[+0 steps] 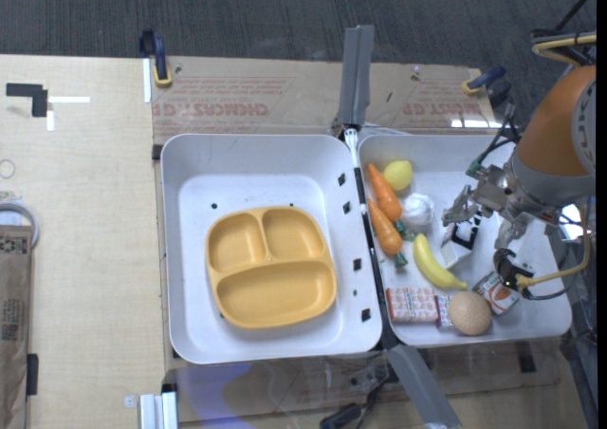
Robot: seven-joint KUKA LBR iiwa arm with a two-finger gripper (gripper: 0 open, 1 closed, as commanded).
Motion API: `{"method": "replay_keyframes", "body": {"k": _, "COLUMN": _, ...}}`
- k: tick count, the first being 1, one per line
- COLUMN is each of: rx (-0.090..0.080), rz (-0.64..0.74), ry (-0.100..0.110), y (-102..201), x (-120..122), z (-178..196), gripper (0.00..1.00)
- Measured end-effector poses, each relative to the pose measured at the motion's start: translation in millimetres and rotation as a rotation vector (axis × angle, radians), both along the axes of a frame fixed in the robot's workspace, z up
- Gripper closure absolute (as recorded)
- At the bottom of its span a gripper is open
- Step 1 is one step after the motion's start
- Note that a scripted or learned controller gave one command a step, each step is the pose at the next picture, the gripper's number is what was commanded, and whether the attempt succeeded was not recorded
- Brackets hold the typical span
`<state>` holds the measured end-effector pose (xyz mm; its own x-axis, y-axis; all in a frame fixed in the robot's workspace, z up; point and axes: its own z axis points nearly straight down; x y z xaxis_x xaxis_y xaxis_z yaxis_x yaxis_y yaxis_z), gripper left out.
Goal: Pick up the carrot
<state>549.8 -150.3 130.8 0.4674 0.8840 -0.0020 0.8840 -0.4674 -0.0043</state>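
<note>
carrot [383,190] in right bin [531,157], beside lemon [399,174]

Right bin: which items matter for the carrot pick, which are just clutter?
Job:
- two orange tapered carrots, lying end to end by the bin's left wall
- grey metal pincer, above the bin's right part, apart from the carrots

Clutter:
- yellow lemon
- white crumpled ball
- yellow banana
- red-and-white packet
- tan egg
- yellow divided plate, in the left bin

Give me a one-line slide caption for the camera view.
Gripper hovers in the right bin, right of two carrots along its left wall.
</note>
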Motion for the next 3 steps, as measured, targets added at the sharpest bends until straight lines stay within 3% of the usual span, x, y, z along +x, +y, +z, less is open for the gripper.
{"method": "replay_keyframes", "body": {"k": 1, "rx": -0.003, "rz": 0.256, "ry": -0.009, "y": 46, "x": -7, "z": -36, "gripper": 0.00}}
{"method": "replay_keyframes", "body": {"k": 2, "rx": 0.002, "rz": 0.328, "ry": -0.002, "y": -20, "x": -50, "z": -9, "gripper": 0.00}}
{"method": "replay_keyframes", "body": {"k": 3, "rx": 0.002, "rz": 0.326, "ry": -0.003, "y": -21, "x": -49, "z": 0, "gripper": 1.00}}
